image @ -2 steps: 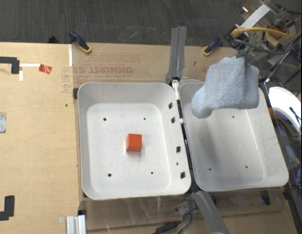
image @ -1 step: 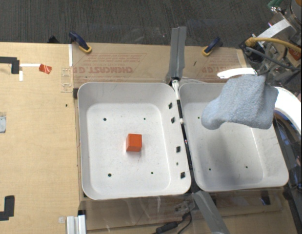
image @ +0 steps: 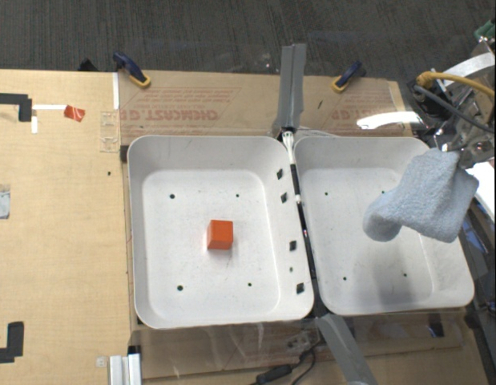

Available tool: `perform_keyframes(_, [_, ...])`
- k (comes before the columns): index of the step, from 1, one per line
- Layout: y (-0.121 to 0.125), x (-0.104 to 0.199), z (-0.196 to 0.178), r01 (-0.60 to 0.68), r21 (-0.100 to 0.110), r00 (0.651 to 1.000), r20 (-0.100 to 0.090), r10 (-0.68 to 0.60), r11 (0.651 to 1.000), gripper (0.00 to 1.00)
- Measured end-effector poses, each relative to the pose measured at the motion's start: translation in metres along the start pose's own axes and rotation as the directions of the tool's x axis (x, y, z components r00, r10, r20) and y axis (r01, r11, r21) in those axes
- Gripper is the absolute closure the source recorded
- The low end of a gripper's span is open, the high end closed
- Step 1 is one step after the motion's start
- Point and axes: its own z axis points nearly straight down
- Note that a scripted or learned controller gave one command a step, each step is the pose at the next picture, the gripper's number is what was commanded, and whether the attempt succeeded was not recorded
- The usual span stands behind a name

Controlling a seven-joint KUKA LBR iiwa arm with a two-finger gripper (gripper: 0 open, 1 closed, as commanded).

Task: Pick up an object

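Note:
A pale grey-blue cloth [image: 422,200] hangs in the air over the right part of the right bin [image: 344,247], and its shadow falls on the bin floor beneath it. My gripper [image: 457,151] is at the cloth's top right corner and is shut on that corner, so the cloth droops down and to the left from it. A small orange cube [image: 220,235] lies by itself near the middle of the left bin [image: 171,283], far from the gripper.
A grey divider post [image: 292,87] rises at the back between the two bins. Two clamps [image: 131,69] [image: 347,76] hold the cardboard backing. Cables and arm hardware [image: 460,95] crowd the right edge. A wooden bench top [image: 55,231] lies to the left.

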Motion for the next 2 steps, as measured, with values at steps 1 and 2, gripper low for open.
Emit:
perform_keyframes(1, [0.0248,-0.0426,0.0314,0.003,0.000,1.000,0.002,-0.003,1.000,1.00])
perform_keyframes(2, [0.0246,-0.0415,0.0242,0.007,-0.001,1.000,0.009,-0.007,1.000,1.00])
